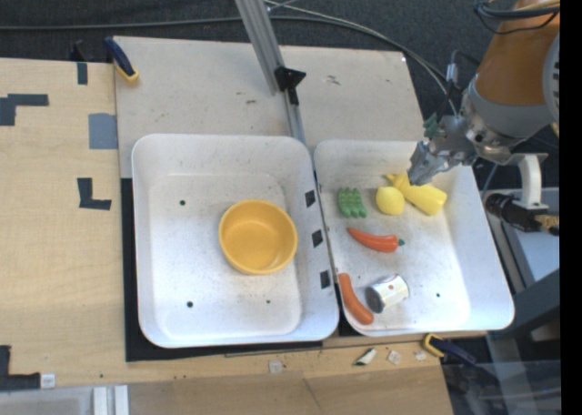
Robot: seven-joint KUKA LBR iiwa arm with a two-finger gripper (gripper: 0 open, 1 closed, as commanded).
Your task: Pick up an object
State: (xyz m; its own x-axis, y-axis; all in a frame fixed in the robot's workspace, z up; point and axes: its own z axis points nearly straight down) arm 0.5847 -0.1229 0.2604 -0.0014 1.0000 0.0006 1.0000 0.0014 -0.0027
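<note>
The right bin (473,299) holds a yellow toy piece (425,197), a round yellow lemon (390,201), a green ridged piece (350,202), a red chili pepper (374,240), an orange sausage-like piece (354,300) and a small silver can (388,292). My gripper (426,167) hangs low over the bin's back right part, its tip just above the yellow toy piece and beside the lemon. Nothing shows between its tips.
The left bin (164,313) holds a yellow bowl (258,237). A grey slanted pole (264,40) rises behind the bins. The orange-banded arm (518,67) fills the upper right. Small debris lies on the bench below the right bin.
</note>
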